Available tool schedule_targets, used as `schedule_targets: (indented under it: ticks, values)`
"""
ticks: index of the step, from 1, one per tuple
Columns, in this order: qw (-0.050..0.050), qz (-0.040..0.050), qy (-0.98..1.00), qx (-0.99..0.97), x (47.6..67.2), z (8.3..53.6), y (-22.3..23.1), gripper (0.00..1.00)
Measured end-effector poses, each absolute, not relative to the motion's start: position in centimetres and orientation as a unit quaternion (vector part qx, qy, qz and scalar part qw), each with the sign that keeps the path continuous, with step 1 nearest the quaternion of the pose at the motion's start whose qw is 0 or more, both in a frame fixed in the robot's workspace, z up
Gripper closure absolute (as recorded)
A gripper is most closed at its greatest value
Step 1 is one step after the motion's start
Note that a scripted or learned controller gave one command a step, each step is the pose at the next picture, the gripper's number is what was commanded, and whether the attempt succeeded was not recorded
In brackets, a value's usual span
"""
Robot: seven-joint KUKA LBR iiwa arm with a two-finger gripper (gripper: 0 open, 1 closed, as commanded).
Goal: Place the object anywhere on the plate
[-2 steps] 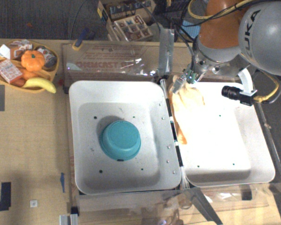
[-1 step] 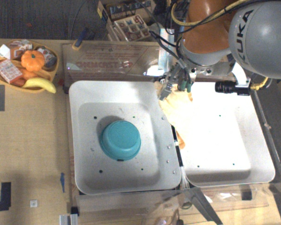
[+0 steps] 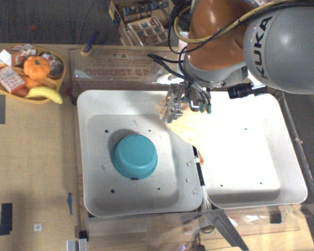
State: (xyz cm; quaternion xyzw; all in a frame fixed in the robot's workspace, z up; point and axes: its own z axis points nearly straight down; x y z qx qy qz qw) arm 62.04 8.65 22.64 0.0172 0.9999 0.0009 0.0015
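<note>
The gripper (image 3: 174, 107) hangs at the left bin's (image 3: 94, 109) far edge; I cannot tell its state. The teal plate (image 3: 135, 156) lies toward the bin's near-left corner.

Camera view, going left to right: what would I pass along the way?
Basket of toy fruit → teal plate in the left bin → claw hanging over the seam between the bins → right bin.
</note>
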Motion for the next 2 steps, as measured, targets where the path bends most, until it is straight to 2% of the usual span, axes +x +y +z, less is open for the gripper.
schedule_targets:
  ticks: [1,2]
  values:
    - [0.002,0.0008,1.000,0.000,61.07,22.68,13.71,1.00]
    - [0.002,0.0011,1.000,0.000,61.09,22.71,13.70,0.00]
